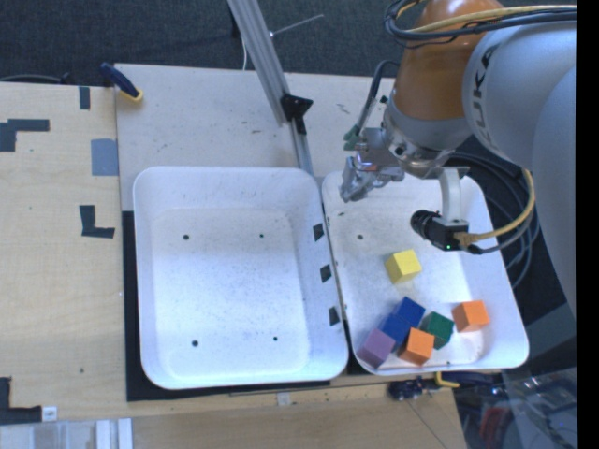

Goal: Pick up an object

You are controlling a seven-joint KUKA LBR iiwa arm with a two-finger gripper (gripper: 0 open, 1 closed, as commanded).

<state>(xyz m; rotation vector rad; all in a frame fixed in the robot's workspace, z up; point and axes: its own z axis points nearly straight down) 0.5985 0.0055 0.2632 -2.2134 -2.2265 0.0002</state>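
Note:
My gripper (pixel 356 187) hangs over the far left corner of the right bin (pixel 370 237), close to the divide between the two bins. Nothing shows between its fingertips. A yellow cube (pixel 404 266) lies alone near the middle of the right bin, well below and right of the gripper. Toward the bin's near edge sits a cluster: a blue cube (pixel 405 316), a green cube (pixel 437 328), two orange cubes (pixel 471 315) (pixel 417 345) and a purple cube (pixel 378 346).
The left bin (pixel 229 274) stands beside the right one. A slanted metal bar (pixel 271 73) runs from the top down to the bins' far edge. Black cables (pixel 445 230) hang off the wrist over the right bin's far right side.

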